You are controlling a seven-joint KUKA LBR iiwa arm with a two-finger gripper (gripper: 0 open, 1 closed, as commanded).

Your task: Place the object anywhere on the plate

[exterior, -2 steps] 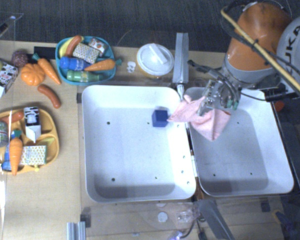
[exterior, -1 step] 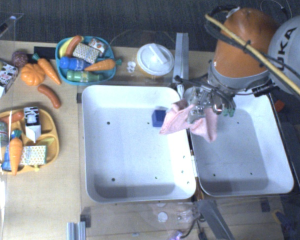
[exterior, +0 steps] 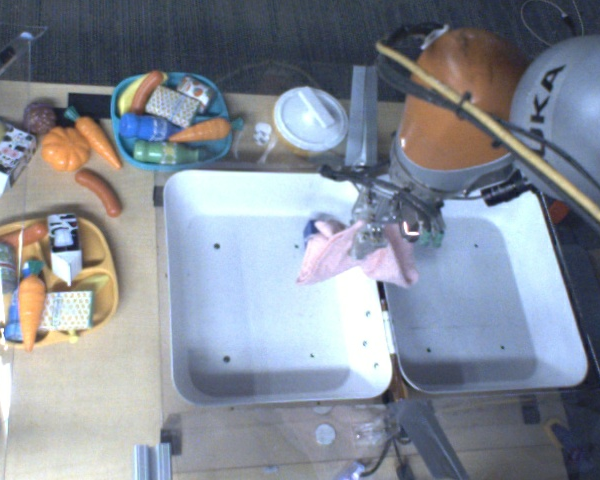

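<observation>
Overhead view of the work cell. We see the arm, grey with an orange band, reaching in from the right and bent down over the seam between the two white bins. The left bin and the right bin sit side by side on the tabletop. At the arm's lower end, the claw hangs over that seam; we cannot tell its state, since the wrist hardware masks it. Just below and left of the claw we see a pink cloth, crumpled and draped, its larger part over the left bin and one corner over the right. We cannot tell whether it is lifted or lying on the rims. To the far left stand a yellow plate and a blue bowl, both loaded with toy food. We judge the task early: the cloth is well apart from the plate, so placement remains.
</observation>
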